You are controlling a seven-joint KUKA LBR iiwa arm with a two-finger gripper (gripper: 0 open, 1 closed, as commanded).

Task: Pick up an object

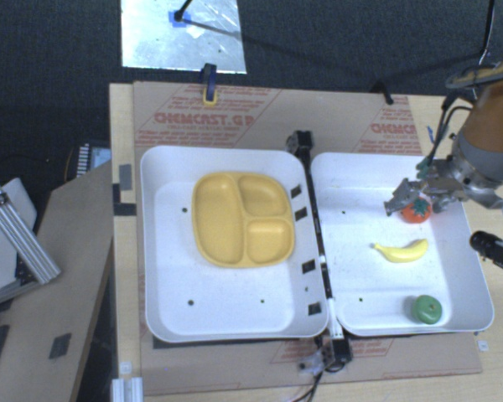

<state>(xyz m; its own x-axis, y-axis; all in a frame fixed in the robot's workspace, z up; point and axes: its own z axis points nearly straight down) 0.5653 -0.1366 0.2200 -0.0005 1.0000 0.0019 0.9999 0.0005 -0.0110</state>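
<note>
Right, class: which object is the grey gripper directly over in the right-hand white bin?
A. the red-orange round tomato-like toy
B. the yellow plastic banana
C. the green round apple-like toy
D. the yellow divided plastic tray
A: the grey gripper sits right at the red-orange round toy, while the yellow plastic banana and green round toy lie apart, nearer the camera.

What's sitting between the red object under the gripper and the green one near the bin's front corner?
The yellow banana lies between the red object and the green object, as the camera view shows.
</note>
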